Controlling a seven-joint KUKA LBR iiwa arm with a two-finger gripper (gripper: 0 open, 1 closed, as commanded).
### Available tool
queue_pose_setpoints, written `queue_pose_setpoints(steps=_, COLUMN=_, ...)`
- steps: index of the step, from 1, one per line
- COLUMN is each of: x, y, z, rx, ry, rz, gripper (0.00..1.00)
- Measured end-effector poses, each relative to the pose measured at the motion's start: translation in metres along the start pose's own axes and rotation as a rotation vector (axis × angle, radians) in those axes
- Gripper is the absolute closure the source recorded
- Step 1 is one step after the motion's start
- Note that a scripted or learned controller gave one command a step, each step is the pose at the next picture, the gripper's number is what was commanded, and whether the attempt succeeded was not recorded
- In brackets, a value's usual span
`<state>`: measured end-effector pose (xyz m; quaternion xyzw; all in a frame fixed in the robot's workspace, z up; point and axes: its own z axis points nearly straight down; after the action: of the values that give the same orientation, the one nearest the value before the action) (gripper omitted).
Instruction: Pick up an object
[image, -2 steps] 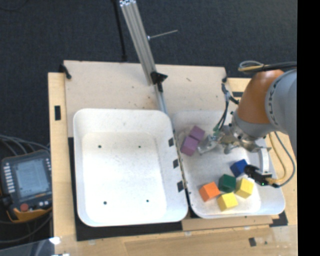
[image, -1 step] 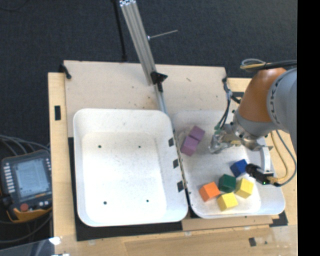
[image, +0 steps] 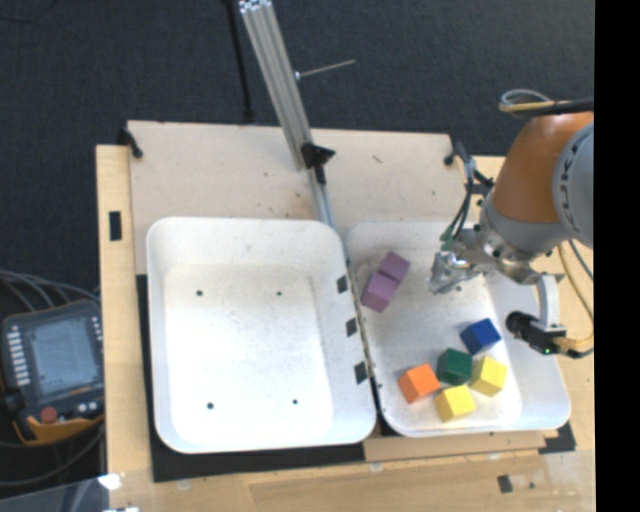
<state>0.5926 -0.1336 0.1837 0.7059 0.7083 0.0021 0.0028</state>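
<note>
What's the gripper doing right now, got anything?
Gripper: above the right bin, near the purple block; nothing seen between its fingers, and open or shut cannot be told.

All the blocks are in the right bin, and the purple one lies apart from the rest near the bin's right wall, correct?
Not quite. The camera view shows the purple block apart from the rest but near the left wall of the right bin, beside the divide between the two bins. The rest holds.
</note>
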Motion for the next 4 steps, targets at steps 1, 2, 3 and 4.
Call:
queue_pose_setpoints(steps=1, x=-0.001, y=0.002, z=-0.055, rx=-0.001, ry=-0.001, rz=0.0, gripper=1.0)
queue_pose_setpoints(steps=2, x=0.047, y=-0.015, z=-0.064, rx=0.005, ry=0.003, rz=-0.004, gripper=1.0)
queue_pose_setpoints(steps=3, x=0.102, y=-0.031, z=-0.054, rx=0.007, ry=0.002, rz=-0.004, gripper=1.0)
queue_pose_setpoints(steps=4, x=0.153, y=-0.045, z=-0.044, rx=0.007, ry=0.002, rz=-0.004, gripper=1.0)
